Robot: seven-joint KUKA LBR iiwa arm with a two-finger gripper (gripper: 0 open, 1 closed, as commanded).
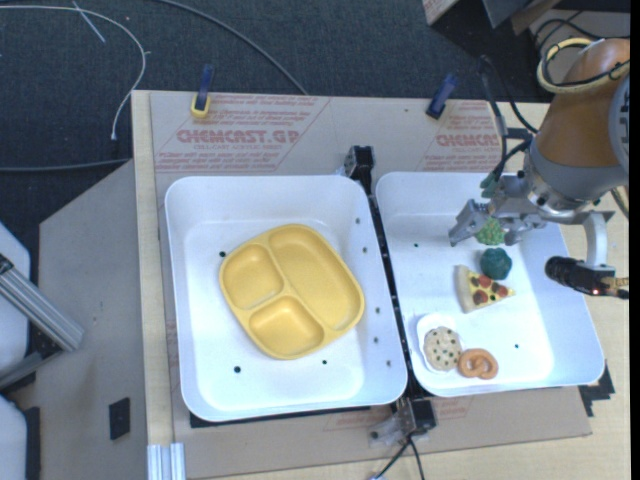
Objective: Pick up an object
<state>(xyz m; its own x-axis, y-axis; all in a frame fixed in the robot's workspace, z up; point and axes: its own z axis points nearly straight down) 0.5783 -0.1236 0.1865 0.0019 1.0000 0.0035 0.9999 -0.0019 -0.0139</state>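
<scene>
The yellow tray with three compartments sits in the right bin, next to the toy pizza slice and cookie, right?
Not quite. The camera view shows the yellow tray in the left bin; the pizza slice and cookie lie in the right bin.

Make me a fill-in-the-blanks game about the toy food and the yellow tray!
1. The yellow tray has ____ compartments.
2. The yellow tray lies in the ____ bin of the camera view.
3. The cookie and the pretzel sit together on a small white ____.
4. The pizza slice lies just below the dark green ____, near the gripper.

Missing words: three; left; plate; ball
</scene>
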